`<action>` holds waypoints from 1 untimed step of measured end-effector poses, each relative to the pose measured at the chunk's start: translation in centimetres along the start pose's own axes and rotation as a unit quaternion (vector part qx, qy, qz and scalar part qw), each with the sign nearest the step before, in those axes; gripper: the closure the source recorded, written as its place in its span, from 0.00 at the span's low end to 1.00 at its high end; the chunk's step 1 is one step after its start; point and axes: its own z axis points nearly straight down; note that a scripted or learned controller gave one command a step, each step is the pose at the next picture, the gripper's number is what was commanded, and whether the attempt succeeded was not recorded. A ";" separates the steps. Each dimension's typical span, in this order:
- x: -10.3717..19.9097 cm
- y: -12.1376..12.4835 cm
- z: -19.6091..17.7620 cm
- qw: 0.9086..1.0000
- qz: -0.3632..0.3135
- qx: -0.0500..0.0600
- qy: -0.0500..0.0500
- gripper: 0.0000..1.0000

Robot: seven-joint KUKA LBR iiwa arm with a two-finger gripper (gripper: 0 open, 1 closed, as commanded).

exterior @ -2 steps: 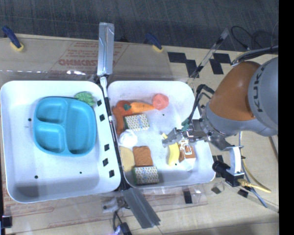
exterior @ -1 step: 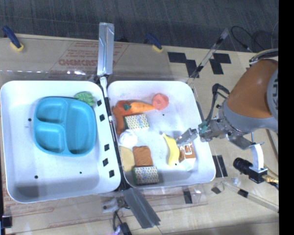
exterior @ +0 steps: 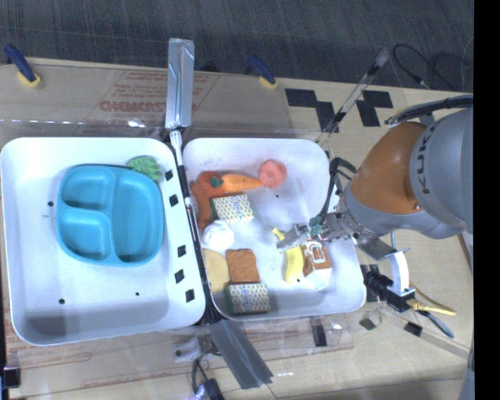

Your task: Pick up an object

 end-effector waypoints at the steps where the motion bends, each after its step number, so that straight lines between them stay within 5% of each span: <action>1: -0.4 0.3 -1.4 1.000 -0.001 -0.005 -0.005 1.00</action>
